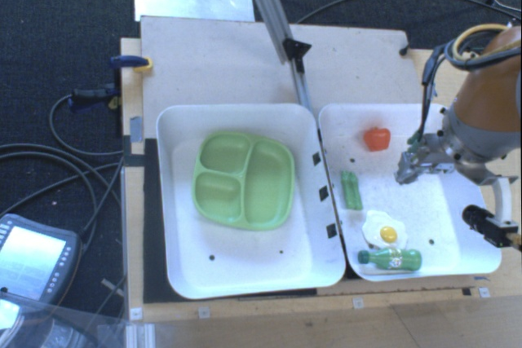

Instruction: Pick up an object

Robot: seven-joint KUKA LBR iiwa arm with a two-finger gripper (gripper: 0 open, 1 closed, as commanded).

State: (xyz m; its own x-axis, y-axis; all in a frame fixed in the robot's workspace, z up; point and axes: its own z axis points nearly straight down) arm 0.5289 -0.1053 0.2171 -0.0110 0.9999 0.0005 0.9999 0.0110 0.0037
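**Ana:** Camera view first — where is the gripper (408,173)?

**Ben:** Over the right bin (481,257), reaching in from the right edge. Its metal tip hangs above the bare white floor in the bin's middle. The grey and orange arm (489,94) sits behind it.

**Ana:** Open or closed?

**Ben:** I cannot tell. The tip is small and blurred from this angle, and nothing shows between it and the floor that I could call held.

**Ana:** Is it touching any object?

**Ben:** No contact is visible. The red pepper (376,138) lies up and to the left of the tip, near but apart. The green stick (351,190) lies further left, close to the bin's left wall, its long side running roughly along that wall.

**Ana:** What else is in that bin?

**Ben:** A fried egg (383,229) toward the front, white with a yellow yolk, and just below it a green bottle (391,259) lying on its side against the front rim. Egg and bottle are just beside each other, possibly touching. Both are well apart from the tip.

**Ana:** And the left bin (175,200)?

**Ben:** A green divided plate (245,180) lies flat near its middle, with three compartments
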